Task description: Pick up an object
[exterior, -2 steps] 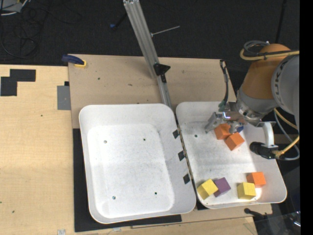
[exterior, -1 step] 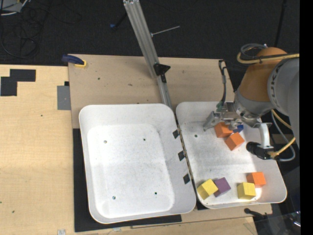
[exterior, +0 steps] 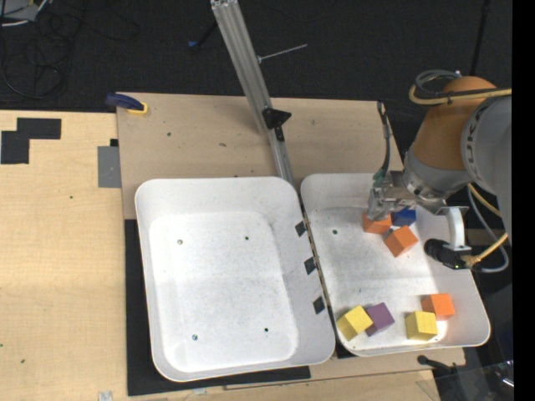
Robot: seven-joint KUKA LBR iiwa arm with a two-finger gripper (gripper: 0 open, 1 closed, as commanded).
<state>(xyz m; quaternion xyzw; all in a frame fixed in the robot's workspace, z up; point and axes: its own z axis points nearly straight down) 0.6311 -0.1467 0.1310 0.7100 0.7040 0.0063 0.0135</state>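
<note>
Over right bin [exterior: 343,261]: arm reaches in from right, gripper [exterior: 386,207] lowered onto orange block [exterior: 377,223]; finger state indeterminate.

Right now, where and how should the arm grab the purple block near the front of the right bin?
Take the purple block from straight above, fingers closing on its near and far faces. A yellow block sits against its left side, so pinching left to right would likely jam. It rests flat on the right bin floor, and its right side looks free.

A robotics lab: plywood bench [exterior: 209,132], aluminium camera mast [exterior: 248,73], loose cables [exterior: 33,15] on dark floor.
</note>
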